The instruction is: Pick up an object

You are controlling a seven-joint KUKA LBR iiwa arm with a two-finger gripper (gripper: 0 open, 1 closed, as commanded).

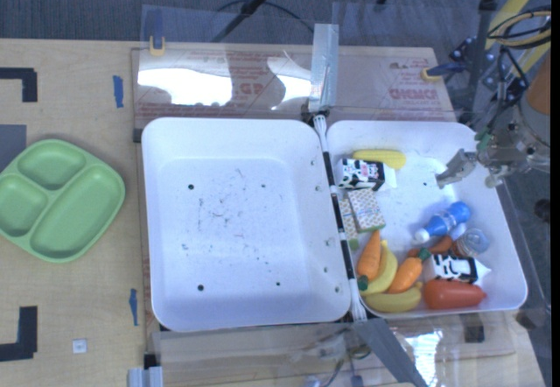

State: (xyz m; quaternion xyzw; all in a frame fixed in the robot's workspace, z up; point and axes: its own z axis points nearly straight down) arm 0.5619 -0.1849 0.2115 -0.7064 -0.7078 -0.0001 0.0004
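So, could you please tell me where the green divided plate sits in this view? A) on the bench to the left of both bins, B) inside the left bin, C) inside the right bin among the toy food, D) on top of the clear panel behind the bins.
A: the green divided plate lies on the wooden bench, apart from the left bin and outside its left edge.
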